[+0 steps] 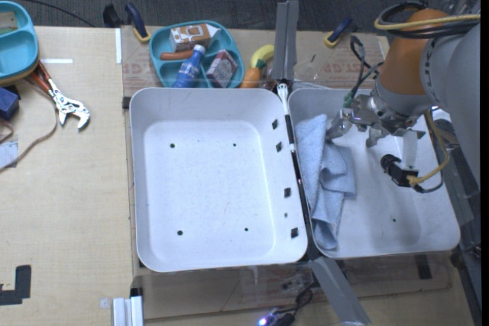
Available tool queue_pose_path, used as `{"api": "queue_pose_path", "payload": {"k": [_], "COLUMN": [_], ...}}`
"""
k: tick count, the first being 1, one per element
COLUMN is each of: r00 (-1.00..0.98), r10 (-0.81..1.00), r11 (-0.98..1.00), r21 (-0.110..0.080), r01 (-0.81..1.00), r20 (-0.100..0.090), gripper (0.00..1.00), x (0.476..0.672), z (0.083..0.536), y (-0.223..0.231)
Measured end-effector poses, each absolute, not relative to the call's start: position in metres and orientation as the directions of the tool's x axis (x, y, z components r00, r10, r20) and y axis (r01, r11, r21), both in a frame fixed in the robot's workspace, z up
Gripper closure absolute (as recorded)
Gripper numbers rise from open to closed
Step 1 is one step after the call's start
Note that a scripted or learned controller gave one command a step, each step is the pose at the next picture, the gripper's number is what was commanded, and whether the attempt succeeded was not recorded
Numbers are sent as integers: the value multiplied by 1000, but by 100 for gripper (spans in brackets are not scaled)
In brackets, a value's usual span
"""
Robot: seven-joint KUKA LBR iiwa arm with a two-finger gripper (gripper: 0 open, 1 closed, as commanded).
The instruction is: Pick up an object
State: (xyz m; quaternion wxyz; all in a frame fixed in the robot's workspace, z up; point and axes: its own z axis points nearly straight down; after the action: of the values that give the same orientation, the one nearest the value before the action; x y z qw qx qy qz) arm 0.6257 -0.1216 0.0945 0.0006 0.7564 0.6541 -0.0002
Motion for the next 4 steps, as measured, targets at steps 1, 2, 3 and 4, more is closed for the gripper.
{"api": "queue_pose_path", "payload": {"k": [1, 2, 3, 4], "r00": [-30, 70, 56, -7], "r10": [1000, 998, 998, 1000], "r11": [30, -70, -56, 7], "r21": [-1, 0, -1, -1], "r01": [1000, 998, 998, 1000], "r20": [-1, -1, -1, 0], "gripper": [0, 0, 0, 0], "x": [586, 614, 571, 507], "z": [92, 129, 92, 92], "y": [-95, -103, -126, -112]}}
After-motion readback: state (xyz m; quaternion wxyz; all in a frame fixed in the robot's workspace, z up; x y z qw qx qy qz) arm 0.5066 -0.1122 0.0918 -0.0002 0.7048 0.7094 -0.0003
